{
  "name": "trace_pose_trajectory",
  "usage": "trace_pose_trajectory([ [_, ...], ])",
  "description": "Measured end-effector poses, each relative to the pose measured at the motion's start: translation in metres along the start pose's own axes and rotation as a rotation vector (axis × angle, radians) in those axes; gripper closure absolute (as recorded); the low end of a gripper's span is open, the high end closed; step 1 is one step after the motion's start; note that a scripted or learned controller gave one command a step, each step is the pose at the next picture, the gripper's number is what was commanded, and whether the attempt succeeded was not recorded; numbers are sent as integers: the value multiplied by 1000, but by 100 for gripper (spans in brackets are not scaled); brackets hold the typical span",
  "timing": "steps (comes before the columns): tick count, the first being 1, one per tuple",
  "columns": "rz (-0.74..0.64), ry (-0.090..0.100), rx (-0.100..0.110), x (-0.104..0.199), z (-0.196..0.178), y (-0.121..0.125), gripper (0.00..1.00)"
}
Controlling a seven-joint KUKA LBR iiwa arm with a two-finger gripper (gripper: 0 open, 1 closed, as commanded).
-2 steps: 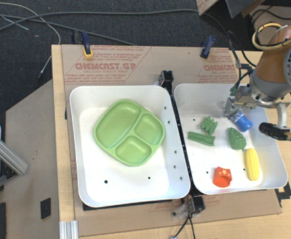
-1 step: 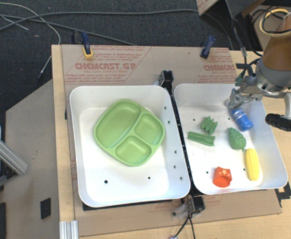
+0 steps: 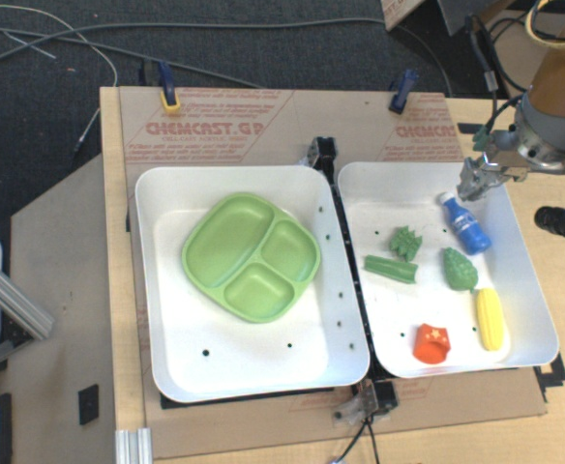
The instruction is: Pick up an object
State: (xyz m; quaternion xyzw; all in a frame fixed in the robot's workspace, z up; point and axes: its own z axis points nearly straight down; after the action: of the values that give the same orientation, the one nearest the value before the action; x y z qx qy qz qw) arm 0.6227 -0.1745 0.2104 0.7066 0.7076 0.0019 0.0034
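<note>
Metal two-finger gripper (image 3: 476, 177) hovers just above the small blue plastic bottle (image 3: 465, 225) in the right white bin (image 3: 534, 288), seemingly targeting it; grip state unclear.

This looks like a robotics lab or test workshop rather than a home. The desk (image 3: 544, 249) carries a cardboard sheet (image 3: 263, 129) printed with a maker's name, held down by blue clamps (image 3: 169, 93), with two white bins (image 3: 166, 356) set on it side by side. Loose cables (image 3: 60, 42) trail over dark carpet (image 3: 263, 27) (office-style flooring), and an aluminium rail (image 3: 12, 298) lies at the left.
</note>
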Motion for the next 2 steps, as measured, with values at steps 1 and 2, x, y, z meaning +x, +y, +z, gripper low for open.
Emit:
trace_pose_trajectory([
  [1,0,1,2,0,-23,1,100],
  [2,-4,5,9,48,-33,-15,100],
])
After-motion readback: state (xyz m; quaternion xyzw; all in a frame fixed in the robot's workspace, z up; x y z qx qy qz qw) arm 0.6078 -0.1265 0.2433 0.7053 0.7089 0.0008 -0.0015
